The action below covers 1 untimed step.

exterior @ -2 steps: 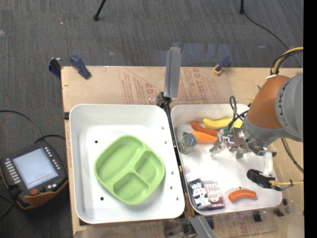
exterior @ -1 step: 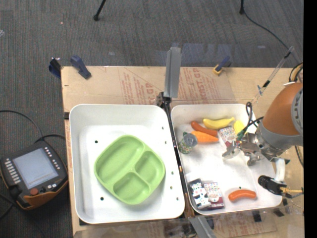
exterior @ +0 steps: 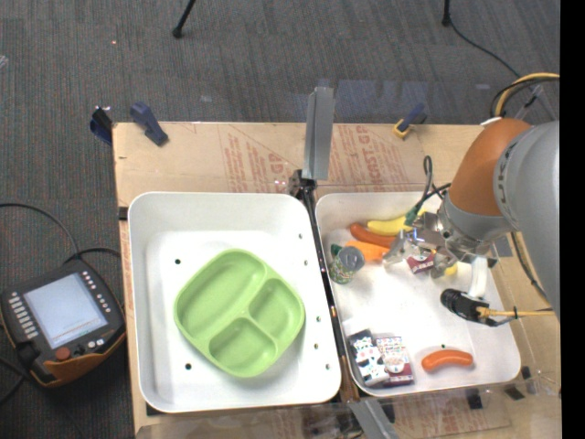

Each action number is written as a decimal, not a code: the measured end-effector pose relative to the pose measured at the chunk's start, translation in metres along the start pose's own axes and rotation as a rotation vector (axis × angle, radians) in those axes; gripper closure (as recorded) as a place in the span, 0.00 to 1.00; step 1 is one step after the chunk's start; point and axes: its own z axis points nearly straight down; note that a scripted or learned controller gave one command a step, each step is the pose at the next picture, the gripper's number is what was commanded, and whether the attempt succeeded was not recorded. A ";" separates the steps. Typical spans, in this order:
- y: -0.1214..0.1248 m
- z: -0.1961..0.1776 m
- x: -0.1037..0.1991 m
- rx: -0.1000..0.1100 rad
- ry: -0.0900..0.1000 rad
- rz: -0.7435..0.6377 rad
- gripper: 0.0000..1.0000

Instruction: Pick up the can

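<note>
Bench (exterior: 228,158) of bare board carries two white bins side by side, seen from above at a slant. In the left bin (exterior: 155,245) lies a green divided tray (exterior: 239,313), tilted on the floor of the bin. The can (exterior: 346,263) lies on its side in the right bin (exterior: 411,323), close against the left wall, its silver end facing the camera. Just beyond it an orange carrot (exterior: 370,236) and a yellow banana (exterior: 388,225) rest near the far wall. The grey arm (exterior: 512,190), orange band above the wrist, reaches in from the right, and its gripper (exterior: 420,256) hangs low over the bin's far middle, a little right of the can and apart from it. Whether the jaws are apart or together cannot be told from this angle. A small printed box (exterior: 381,356) sits by the bin's near wall, an orange sausage-shaped toy (exterior: 447,359) beside it. A pendant (exterior: 62,318) with a lit screen lies on the floor at left.
</note>
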 end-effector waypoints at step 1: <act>0.005 0.000 0.004 -0.001 -0.002 -0.149 0.00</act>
